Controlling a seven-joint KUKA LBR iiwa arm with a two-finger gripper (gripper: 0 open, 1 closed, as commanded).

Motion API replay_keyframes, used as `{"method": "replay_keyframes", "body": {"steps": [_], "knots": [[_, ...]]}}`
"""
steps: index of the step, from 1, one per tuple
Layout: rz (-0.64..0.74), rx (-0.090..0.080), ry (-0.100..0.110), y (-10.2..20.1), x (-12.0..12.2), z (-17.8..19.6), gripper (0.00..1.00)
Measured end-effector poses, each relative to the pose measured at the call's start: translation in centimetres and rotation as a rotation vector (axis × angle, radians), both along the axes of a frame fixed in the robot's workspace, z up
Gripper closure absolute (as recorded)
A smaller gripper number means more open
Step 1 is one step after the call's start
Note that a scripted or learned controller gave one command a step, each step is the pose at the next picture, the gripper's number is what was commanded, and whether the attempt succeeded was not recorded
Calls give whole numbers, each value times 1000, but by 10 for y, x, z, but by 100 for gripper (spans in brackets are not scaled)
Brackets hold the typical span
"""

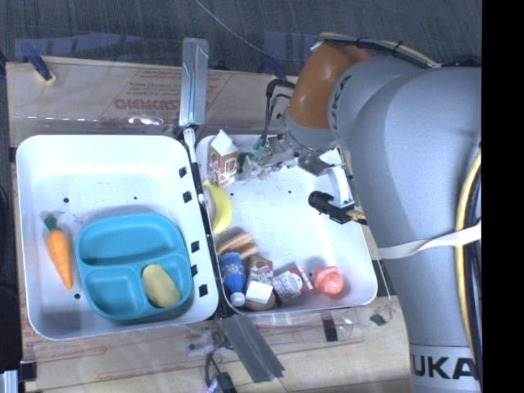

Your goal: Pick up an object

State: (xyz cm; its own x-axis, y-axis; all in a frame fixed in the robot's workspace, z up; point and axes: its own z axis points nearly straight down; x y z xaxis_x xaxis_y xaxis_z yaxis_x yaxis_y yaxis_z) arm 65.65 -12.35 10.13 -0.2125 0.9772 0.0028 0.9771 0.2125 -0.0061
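Camera view, looking down at a slant on the bench [123, 359]: reaching in from the right with the grey arm [409, 178] and leaning across the far end of the right bin [360, 289]. Hanging the end effector [270, 155] low near that bin's far left corner, just beside a small carton [223, 162] standing upright against the left wall. Giving too blurred a look at the end effector to tell whether wide, narrow or holding anything. Showing, just in front of the carton and along the same wall, a banana [219, 207] lying curved. Crowding the bin's near end with a bread roll [237, 244], a blue bottle [232, 273], a second small carton [261, 268], a white block [259, 291], a red-and-white packet [291, 283] and a pink-red fruit [329, 281], most of them touching or nearly so. Keeping, in the left bin [33, 162], a blue divided tray [123, 240] carrying a yellow potato-like piece [161, 285] in its near right compartment. Resting an orange carrot [59, 254] just beside the tray's left edge, green top pointing away from the camera.
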Motion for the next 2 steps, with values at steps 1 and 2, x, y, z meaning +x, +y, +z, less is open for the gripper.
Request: {"method": "replay_keyframes", "body": {"steps": [1,2], "knots": [[-1,-6,3,-3,-1,0,0],[291,-2,-11,11,2,51,0]]}}
